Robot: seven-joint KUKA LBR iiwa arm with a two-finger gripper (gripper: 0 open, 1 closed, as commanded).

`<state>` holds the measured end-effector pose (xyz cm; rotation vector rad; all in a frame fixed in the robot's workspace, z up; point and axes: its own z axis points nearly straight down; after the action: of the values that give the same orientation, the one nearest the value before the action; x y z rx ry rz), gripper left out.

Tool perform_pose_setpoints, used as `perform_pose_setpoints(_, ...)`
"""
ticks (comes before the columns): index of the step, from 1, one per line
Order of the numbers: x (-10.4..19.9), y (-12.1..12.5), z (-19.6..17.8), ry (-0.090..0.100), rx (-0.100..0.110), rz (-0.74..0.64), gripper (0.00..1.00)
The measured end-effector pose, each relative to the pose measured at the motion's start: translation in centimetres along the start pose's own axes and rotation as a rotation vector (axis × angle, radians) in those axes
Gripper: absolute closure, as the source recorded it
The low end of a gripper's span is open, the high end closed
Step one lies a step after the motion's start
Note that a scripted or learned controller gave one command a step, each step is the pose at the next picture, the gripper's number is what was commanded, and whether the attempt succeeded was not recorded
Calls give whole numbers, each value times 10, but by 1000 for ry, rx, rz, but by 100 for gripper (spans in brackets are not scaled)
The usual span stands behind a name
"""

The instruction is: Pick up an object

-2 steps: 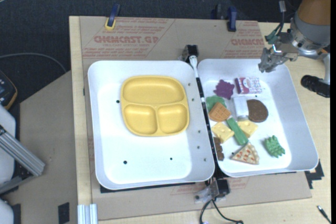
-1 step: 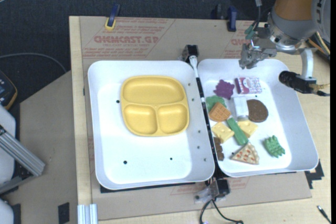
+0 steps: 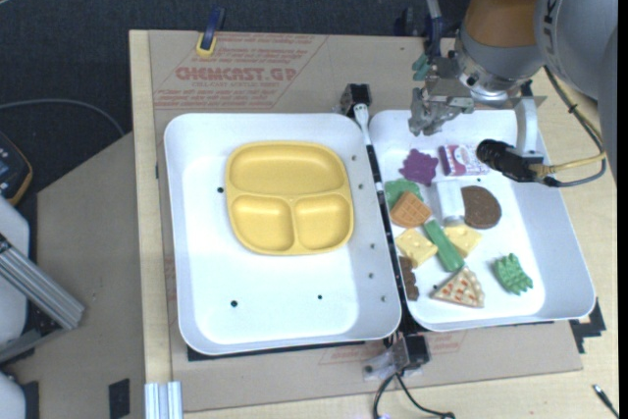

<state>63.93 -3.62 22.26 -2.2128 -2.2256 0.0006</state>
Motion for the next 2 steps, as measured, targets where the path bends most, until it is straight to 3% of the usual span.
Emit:
perform_pose_setpoints(1, 54, -2, 8, 0, 1, -1, 100)
perform_pose_setpoints(2, 109, 12, -8, 0, -7, -1, 100)
